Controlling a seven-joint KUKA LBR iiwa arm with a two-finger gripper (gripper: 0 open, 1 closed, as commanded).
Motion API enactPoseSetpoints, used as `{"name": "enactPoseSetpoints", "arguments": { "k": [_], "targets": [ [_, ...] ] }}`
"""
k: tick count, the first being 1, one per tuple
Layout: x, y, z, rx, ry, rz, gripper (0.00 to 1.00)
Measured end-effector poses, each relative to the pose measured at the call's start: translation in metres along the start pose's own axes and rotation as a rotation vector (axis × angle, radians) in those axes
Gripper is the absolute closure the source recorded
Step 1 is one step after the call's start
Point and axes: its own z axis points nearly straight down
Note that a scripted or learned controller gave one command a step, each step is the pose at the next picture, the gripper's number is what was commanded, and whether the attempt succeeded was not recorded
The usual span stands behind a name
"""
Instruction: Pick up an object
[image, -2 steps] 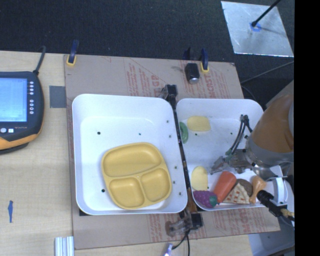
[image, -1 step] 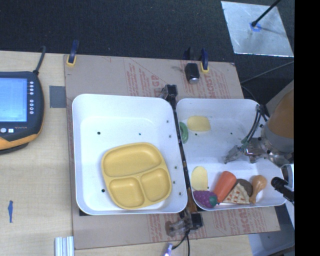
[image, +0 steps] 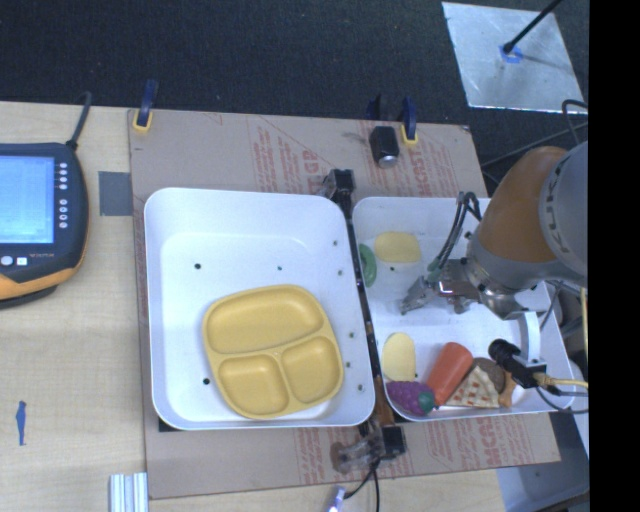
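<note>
Cardboard covers the bench under two white bins. Over the middle of the right bin (image: 455, 208), the gripper (image: 422, 298) hangs with its fingers spread a little and nothing between them. Nearest lie two pale yellow pieces (image: 398, 247), at the bin's far edge, and (image: 399, 354), toward its near edge. Along that near edge sit an orange carrot (image: 449, 371), a pizza slice (image: 482, 386) and a purple eggplant (image: 408, 396). These look like light, stiff, smooth toy foods; the carrot's thick middle seems the surest hold. In the left bin rests a yellow divided plate (image: 271, 349).
</note>
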Motion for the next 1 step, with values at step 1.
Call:
{"name": "enactPoseSetpoints", "arguments": {
  "k": [1],
  "targets": [
    [-0.0833,-0.0503,0.0073,0.001,0.0,0.006,0.0]
  ]
}}
